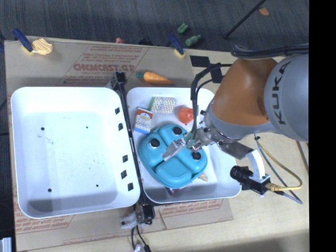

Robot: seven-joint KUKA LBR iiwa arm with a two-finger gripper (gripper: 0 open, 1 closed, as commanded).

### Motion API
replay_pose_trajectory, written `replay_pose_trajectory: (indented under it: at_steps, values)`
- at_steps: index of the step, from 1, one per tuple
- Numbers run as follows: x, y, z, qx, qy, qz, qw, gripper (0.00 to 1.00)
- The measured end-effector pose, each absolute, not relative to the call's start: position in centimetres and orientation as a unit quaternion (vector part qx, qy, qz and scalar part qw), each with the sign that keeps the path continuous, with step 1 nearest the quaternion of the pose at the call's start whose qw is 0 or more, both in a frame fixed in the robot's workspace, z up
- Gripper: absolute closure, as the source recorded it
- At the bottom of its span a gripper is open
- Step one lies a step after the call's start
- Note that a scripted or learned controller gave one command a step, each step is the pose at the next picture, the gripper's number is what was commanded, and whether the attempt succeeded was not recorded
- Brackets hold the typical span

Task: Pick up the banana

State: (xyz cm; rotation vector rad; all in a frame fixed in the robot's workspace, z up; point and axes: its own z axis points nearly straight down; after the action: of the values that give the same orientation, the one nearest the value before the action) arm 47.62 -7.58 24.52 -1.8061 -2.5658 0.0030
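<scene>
**Banana all but buried as arm works the crowded right bin**

Banana (203,178): the only candidate in sight is a pale yellowish sliver poking out at the lower right edge of a blue moulded toy (173,164), near the front wall of the right bin (223,192). It is too small to identify with certainty, and the rest of it, if it is the fruit, lies hidden under the toy.

The gripper (185,143) hangs over the top of the blue toy, with the grey and orange arm (247,96) reaching in from the right. Whether it is released or clenched cannot be told from this angle, and nothing can be seen held in it.

A banana of this kind is likely light, smooth-skinned and curved, so it could roll or slip out of a pinch. The surest hold would be across its middle, square to its length. Here that part is covered, and the exposed tip offers little to grip.

By count:
- two white bins, the left bin (21,156) alongside the right
- one blue toy
- one red-orange piece (184,114)
- one small carton (143,121)
- one speckled packet (164,105)
- one carrot (155,78) on the bench (94,62), outside the bins
- two blue clamps at the bench's far edge, one at the left (22,38) and one near the middle (176,44)
</scene>
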Motion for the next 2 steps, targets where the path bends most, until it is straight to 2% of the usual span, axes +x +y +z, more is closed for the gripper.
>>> replay_pose_trajectory:
  at_steps: [1, 2]
  values:
    - [47.6, 3.7, 23.2, -0.602, -0.798, 0.0015, 0.002, 0.0]
    - [47.6, 15.6, 31.6, -0.575, -0.818, 0.0004, 0.001, 0.0]
